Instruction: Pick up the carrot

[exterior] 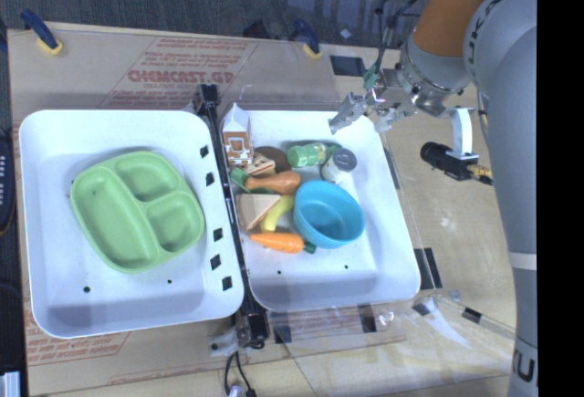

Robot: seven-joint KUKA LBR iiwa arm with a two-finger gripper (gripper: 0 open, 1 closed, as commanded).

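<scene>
Approach step: the carrot (277, 242) is being left ungrasped at the right bin's (388, 281) front, just beside the blue bowl (328, 214), while the gripper (358, 110), fingers spread and carrying nothing, is being held above the bin's far rim, so a descent toward the carrot is judged required.

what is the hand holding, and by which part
Nothing. The hand is above the right bin's far rim; the carrot lies in the bin beside the blue bowl.
</scene>
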